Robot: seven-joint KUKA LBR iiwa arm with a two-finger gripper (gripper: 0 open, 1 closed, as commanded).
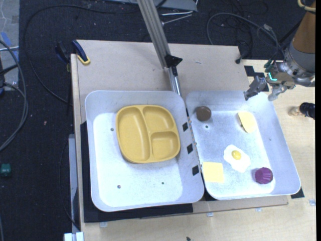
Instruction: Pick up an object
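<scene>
— Objects for picking lie in the right bin [281, 134]: brown disc [203, 113], pale wedge [246, 121], fried egg [236, 156], yellow square [213, 172], purple ball [264, 175].

— And the gripper [265, 88]?

— Above the bin's far right corner, fingers spread, nothing between them. Wedge lies nearest, unobstructed. The left bin [100, 149] holds a yellow divided plate [148, 133].

The arm [306, 39] is cut off by the picture's top and right edges, so just its orange band and wrist show; the gripper [264, 90] over the right bin's [281, 134] far right corner is too small to read
</scene>
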